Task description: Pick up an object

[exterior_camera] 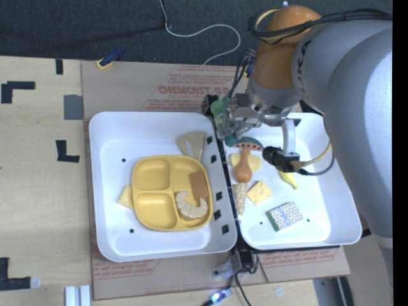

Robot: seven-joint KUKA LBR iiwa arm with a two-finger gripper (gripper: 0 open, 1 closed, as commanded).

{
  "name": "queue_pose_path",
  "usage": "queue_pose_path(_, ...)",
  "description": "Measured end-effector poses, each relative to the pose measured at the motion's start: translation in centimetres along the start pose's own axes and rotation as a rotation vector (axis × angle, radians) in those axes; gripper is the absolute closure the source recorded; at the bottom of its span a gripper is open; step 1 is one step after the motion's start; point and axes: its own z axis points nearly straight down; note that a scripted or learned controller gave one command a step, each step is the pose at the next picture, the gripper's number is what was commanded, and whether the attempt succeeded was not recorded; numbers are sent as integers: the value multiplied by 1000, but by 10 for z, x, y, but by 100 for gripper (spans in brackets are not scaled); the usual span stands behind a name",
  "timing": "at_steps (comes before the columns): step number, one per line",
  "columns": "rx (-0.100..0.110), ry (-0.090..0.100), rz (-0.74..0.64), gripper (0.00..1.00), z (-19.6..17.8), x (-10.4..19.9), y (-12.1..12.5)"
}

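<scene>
Nearest to me, a small green-and-white patterned packet [284, 216] is lying near the front of the right bin [331, 229], and just behind it a yellow cheese wedge [258, 193] is sitting beside a pale ridged piece [240, 198] that is leaning against the wall between the bins. In the left bin [108, 171] a yellow divided tray [153, 187] is taking up the middle, with a brown strip [198, 187] and a pale scalloped piece [189, 207] resting in its right-hand compartments; a yellow wedge [125, 197] is poking out at the tray's left edge and a beige wedge [193, 144] is lying just beyond it. Farther back in the right bin, a tan pear-shaped toy [243, 164] is lying by the divider, a small banana [289, 178] is resting to its right, and a watermelon slice [246, 145] is showing just under the tool. The gripper [231, 127] is hanging over that back-left corner, close above the slice; I cannot tell how its fingers are set. Above it the arm's orange band [280, 43] is looming.
</scene>
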Motion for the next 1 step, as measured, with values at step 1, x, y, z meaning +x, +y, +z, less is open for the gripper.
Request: queue_pose_path(1, -1, 0, 1, 100, -21, 40, 25)
